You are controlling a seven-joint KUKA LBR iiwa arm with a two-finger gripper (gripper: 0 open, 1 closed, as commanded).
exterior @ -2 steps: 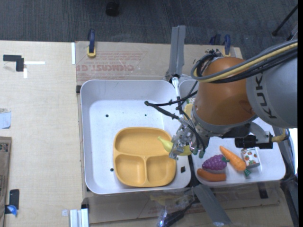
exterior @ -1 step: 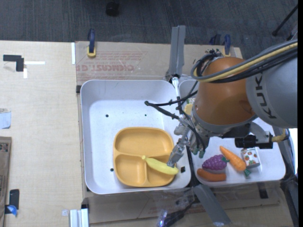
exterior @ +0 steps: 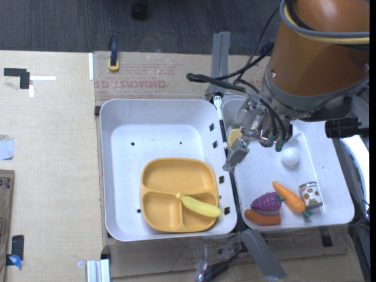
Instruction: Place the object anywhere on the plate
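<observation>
A smooth yellow plate [exterior: 176, 192], moulded in three compartments, is lying in the left bin [exterior: 117, 175]. A glossy curved banana [exterior: 200, 206] is resting across its lower divider. The gripper [exterior: 249, 137] is hanging over the right bin [exterior: 335, 210] near the shared wall; finger state cannot be told. That bin is holding a white egg [exterior: 290, 157], carrot [exterior: 289, 197], knobbly purple grapes [exterior: 267, 202], sausage [exterior: 262, 218] and small can [exterior: 311, 195].
</observation>
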